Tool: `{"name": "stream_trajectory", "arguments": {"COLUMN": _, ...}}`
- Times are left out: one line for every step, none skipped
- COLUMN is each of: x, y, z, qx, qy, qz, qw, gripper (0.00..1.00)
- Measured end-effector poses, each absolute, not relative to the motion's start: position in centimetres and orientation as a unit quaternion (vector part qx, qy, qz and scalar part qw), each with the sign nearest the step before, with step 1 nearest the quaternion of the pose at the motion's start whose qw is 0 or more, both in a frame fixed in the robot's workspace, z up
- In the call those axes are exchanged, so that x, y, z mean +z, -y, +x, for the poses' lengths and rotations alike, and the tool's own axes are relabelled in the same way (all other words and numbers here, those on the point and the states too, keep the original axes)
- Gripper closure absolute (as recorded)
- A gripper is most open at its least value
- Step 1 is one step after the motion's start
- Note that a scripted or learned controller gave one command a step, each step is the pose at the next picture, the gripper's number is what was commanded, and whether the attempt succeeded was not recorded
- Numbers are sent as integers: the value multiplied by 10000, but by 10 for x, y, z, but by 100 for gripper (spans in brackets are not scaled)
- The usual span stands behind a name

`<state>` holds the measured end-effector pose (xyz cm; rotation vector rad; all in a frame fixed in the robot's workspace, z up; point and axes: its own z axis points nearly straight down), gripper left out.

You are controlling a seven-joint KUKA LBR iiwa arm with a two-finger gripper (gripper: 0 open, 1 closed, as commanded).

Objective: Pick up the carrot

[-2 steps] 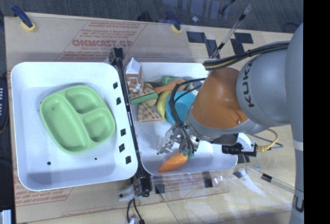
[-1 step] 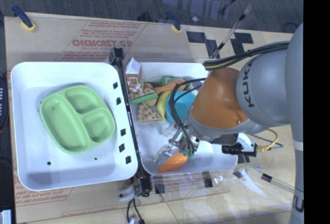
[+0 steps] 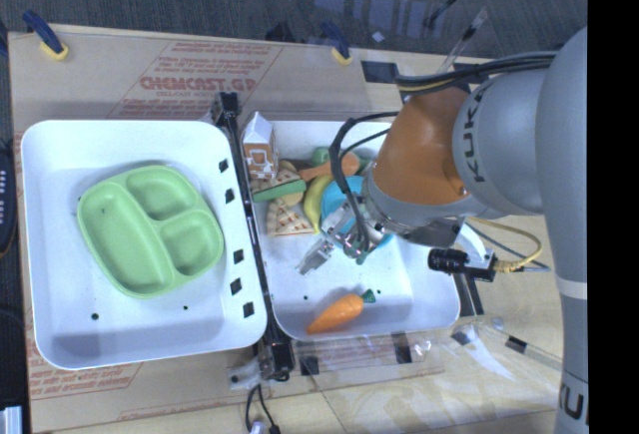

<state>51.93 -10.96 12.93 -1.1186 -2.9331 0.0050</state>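
The carrot (image 3: 336, 312), orange with a small green stub at its right end, lies on the floor of the right bin (image 3: 431, 294) close to the front wall. My gripper (image 3: 336, 250) hangs over the middle of that bin, a short way behind the carrot and apart from it. It is open, and one finger (image 3: 316, 258) points toward the lower left with nothing between the two. The grey arm with its orange band covers the right part of the bin.
Toy food is piled at the back of the right bin: a small carton (image 3: 258, 149), a green block (image 3: 279, 189), a waffle (image 3: 289, 217), a banana (image 3: 317, 202) and an orange piece (image 3: 335, 166). A green divided plate (image 3: 150, 227) rests in the left bin (image 3: 60, 322).
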Motion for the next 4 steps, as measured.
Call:
{"name": "stream_trajectory", "arguments": {"x": 153, "y": 160, "z": 540, "qx": 18, "qy": 9554, "qz": -2954, "qw": 6, "gripper": 0}}
{"name": "stream_trajectory", "arguments": {"x": 91, "y": 140, "z": 477, "qx": -2, "qy": 9663, "qz": -2573, "qw": 9, "gripper": 0}}
{"name": "stream_trajectory", "arguments": {"x": 104, "y": 141, "z": 481, "qx": 7, "qy": 9671, "qz": -2545, "qw": -41, "gripper": 100}}
{"name": "stream_trajectory", "arguments": {"x": 102, "y": 140, "z": 479, "qx": 5, "qy": 9672, "qz": -2540, "qw": -9, "gripper": 0}}
